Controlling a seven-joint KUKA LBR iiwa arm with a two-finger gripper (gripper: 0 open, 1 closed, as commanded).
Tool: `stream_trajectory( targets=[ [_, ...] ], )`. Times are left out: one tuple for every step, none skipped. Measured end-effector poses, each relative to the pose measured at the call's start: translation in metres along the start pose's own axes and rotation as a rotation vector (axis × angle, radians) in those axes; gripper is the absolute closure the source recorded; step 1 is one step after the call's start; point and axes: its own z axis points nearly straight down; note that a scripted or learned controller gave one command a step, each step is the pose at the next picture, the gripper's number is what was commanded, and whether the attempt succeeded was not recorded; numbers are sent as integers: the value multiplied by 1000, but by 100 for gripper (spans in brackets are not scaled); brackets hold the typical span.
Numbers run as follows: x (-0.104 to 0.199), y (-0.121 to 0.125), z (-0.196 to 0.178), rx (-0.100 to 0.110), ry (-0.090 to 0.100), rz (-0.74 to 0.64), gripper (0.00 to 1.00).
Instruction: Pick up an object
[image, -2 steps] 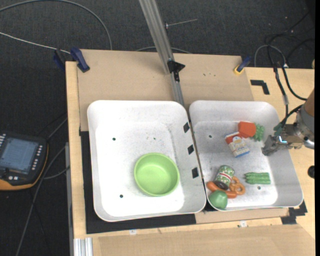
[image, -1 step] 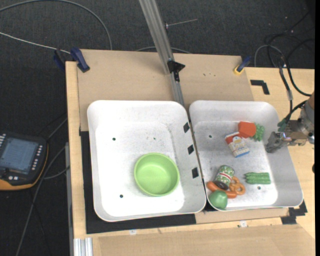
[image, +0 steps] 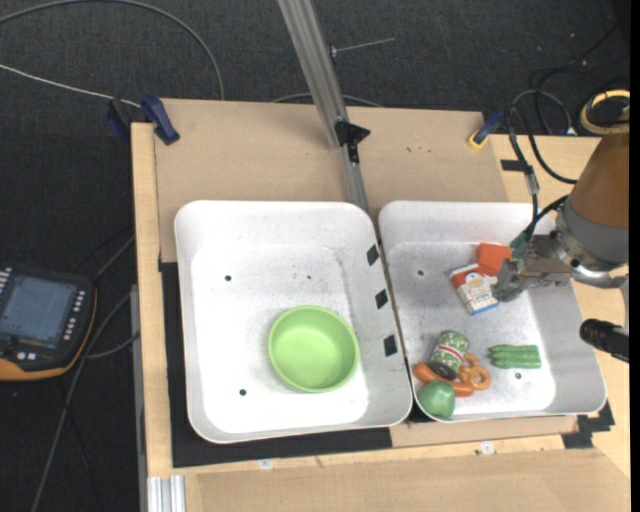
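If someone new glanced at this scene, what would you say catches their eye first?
Probably the bright green bowl, alone in the left bin. Next, the grey and orange arm reaching into the right bin, its hand beside a small carton, with a colourful cluster of small items toward the bin's near edge.

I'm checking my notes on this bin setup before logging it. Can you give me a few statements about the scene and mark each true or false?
1. The green bowl sits in the left bin. True.
2. The gripper is over the left bin. False: it is over the right bin, beside the small carton.
3. The green bean pod toy lies in the right bin. True.
4. The green bowl is tipped on its side. False: it stands upright, opening up.
5. An orange block lies by the carton. True.
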Motion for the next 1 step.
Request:
stream_trajectory(
  targets=[
    [47,24,-3,-1,0,0,100]
  ],
)
